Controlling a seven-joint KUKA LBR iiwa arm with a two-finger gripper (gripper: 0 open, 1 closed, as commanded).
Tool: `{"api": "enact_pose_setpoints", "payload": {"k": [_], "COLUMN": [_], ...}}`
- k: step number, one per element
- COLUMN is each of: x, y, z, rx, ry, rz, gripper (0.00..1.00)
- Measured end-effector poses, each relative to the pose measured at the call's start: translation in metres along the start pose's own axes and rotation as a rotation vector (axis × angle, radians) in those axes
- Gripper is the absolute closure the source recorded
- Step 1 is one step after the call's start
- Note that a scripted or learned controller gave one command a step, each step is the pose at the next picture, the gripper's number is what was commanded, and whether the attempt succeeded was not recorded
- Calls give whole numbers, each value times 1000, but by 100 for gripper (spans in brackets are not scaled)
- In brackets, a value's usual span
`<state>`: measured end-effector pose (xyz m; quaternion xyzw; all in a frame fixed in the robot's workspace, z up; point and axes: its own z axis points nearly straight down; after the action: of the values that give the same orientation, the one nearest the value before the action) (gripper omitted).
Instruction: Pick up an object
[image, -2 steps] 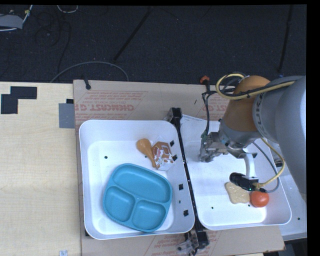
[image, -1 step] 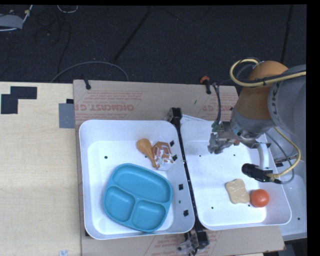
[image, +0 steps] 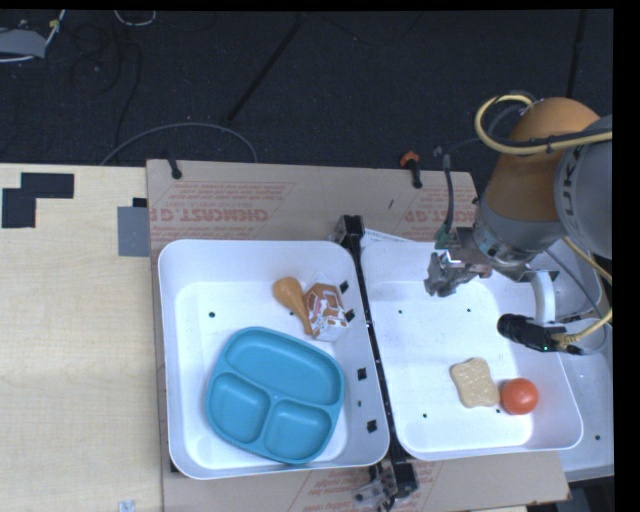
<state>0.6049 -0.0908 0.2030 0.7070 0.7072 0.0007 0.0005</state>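
Toast (image: 474, 384), tomato (image: 518, 396) well below hand (image: 447, 276), seemingly empty

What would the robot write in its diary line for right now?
gripper: over right bin, holding nothing | toast, tomato: right bin | blue tray: left bin

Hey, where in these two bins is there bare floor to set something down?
Best: right white bin, between the tool and the tan toast piece beside the red tomato. Left white bin is crowded by the blue divided plate.

Robotics lab, taped bins (image: 180, 300), loose cables (image: 180, 130)
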Motion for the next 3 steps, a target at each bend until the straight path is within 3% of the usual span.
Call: {"api": "enact_pose_setpoints", "payload": {"k": [1,2,3], "x": [-4,-6,48], "y": [-2,-2,11], "z": [-63,-78,-56], "rx": [-2,3,7], "ry": [-1,0,1], "rz": [0,-1,-3], "gripper": [100,100,100]}}
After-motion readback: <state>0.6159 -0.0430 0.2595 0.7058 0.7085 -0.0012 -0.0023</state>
